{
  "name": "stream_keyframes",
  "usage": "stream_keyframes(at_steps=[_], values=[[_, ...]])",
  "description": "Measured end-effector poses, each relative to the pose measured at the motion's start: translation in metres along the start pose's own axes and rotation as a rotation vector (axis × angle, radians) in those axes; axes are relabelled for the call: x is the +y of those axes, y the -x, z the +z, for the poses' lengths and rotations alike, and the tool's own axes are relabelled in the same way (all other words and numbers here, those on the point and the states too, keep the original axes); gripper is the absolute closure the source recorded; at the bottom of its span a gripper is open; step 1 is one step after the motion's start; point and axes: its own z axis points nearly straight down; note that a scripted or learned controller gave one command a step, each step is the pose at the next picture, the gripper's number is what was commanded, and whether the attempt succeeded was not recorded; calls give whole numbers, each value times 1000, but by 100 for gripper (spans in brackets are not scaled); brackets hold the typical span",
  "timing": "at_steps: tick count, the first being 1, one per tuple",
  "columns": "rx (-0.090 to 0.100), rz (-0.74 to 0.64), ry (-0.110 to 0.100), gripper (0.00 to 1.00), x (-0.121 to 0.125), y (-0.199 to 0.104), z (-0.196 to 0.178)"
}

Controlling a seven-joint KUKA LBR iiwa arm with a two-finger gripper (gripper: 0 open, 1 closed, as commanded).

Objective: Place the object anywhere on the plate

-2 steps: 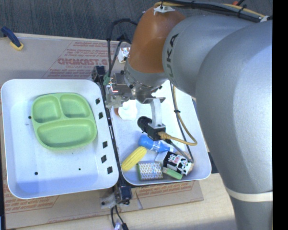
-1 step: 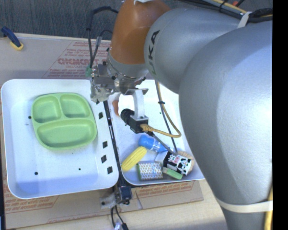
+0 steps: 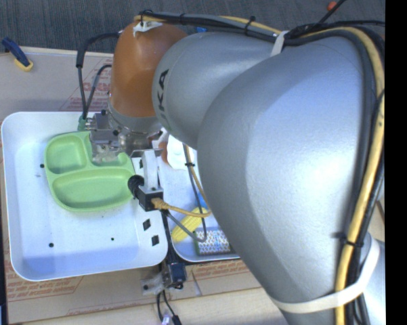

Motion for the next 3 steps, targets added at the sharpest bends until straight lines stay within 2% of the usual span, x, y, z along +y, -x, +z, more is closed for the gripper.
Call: stream_keyframes(at_steps=[1, 2, 3], values=[[4, -1, 20, 100, 6, -45, 84], [2, 0, 8, 100, 74, -51, -35], [0, -1, 0, 100, -5, -74, 6]])
